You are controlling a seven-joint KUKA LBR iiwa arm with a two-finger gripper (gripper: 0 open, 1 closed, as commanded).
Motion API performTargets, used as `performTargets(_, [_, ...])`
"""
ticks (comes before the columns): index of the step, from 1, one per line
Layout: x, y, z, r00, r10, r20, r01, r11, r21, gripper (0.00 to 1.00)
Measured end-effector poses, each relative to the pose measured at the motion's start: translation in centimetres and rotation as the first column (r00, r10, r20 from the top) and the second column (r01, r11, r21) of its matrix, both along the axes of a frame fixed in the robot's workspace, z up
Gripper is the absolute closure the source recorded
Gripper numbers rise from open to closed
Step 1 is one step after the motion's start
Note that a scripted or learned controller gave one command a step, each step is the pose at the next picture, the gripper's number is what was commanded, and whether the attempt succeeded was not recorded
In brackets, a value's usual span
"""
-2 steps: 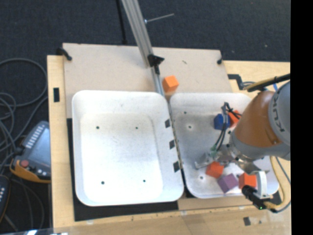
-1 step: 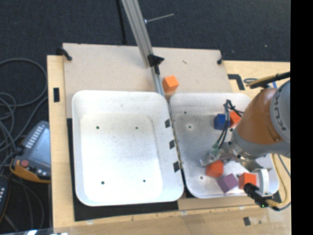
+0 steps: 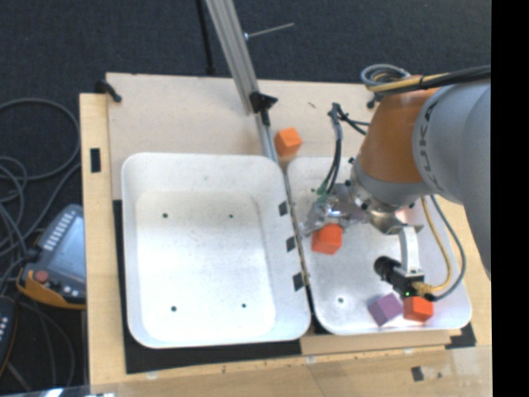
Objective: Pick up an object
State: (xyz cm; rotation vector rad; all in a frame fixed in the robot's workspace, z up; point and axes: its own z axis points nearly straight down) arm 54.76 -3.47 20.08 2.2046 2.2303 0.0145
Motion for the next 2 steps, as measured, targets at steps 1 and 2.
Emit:
performTargets(1, [-0.8, 6.5, -0.5, 1.000, -0.003, -0.011, 0.003, 1.000, 0.000, 1.00])
performTargets(2, [-6.3, 7.5, 10.3, 1.000, -0.006, -0.003, 0.006, 1.000, -0.001, 1.00])
